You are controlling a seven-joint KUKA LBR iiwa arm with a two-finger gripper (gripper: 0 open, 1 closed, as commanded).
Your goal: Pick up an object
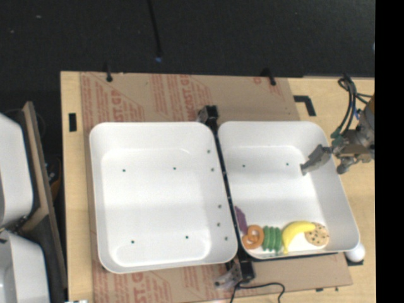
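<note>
Lying in a row along the near wall of the right bin are the small objects: an orange pretzel-like ring at the left end, a green ribbed piece touching it, then a yellow banana, and a tan cookie with dark specks at the right end, just beside the banana. A thin purple piece lies by the bin's left wall, just far of the orange ring. Well apart from that row, over the far right part of the same bin, hangs the gripper; one grey finger slants out to the left over the white floor, and nothing shows between the fingers, though whether they are spread or pressed together cannot be told at this angle. Cables loop above the wrist at the right edge. The left bin sits beside the right one, their walls touching along the middle, both resting on a brown cardboard sheet over the bench.
</note>
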